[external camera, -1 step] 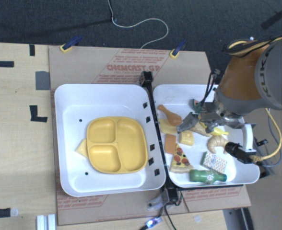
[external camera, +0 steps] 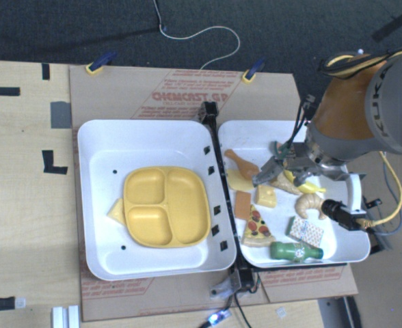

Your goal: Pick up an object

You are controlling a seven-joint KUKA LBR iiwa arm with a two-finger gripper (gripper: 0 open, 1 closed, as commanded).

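A green bottle point(external camera: 295, 252) lies on its side at the near edge of the right bin point(external camera: 338, 255). The gripper point(external camera: 273, 171) is low over the middle of this bin, above the yellow food pieces point(external camera: 266, 195); I cannot tell if it is open or closed. Around it lie a pizza slice point(external camera: 257, 228), a croissant point(external camera: 310, 203) and a patterned packet point(external camera: 306, 231). The left bin point(external camera: 98, 142) holds a yellow divided plate point(external camera: 167, 206).
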